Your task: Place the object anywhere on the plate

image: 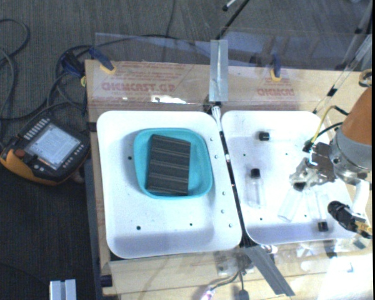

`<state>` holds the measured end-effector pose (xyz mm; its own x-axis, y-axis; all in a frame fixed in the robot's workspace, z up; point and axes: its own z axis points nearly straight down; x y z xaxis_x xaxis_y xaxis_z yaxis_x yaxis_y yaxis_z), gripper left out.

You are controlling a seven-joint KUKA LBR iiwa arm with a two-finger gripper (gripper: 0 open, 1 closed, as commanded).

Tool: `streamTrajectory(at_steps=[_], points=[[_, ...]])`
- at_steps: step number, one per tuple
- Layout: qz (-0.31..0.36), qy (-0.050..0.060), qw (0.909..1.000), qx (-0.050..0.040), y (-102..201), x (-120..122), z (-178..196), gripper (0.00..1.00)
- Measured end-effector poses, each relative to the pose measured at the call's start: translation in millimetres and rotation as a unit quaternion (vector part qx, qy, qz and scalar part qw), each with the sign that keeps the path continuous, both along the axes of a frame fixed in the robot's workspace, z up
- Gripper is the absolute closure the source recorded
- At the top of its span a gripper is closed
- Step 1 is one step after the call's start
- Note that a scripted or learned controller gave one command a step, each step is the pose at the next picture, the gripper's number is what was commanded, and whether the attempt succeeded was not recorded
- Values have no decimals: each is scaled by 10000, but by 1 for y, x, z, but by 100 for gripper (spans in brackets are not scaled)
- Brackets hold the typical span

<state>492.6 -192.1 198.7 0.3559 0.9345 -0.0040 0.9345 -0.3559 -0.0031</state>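
Two shallow white bins side by side on the bench: left bin (112,224) bearing a blue plate (203,167) near its middle, right bin (281,120) reached into from the right by the grey arm (356,145). On the plate, lying flat at its centre, a dark ribbed block (169,164), well apart from the gripper (303,179). Gripper low over the right side of the right bin, grip state impossible to tell; near it, a small clear vial with a black cap (254,186) and a small black piece (263,135).
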Motion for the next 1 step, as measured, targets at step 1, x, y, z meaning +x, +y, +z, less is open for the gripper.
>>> streamTrajectory(at_steps=[1], points=[[0, -1, 10000, 0, 0, 0, 0, 0]])
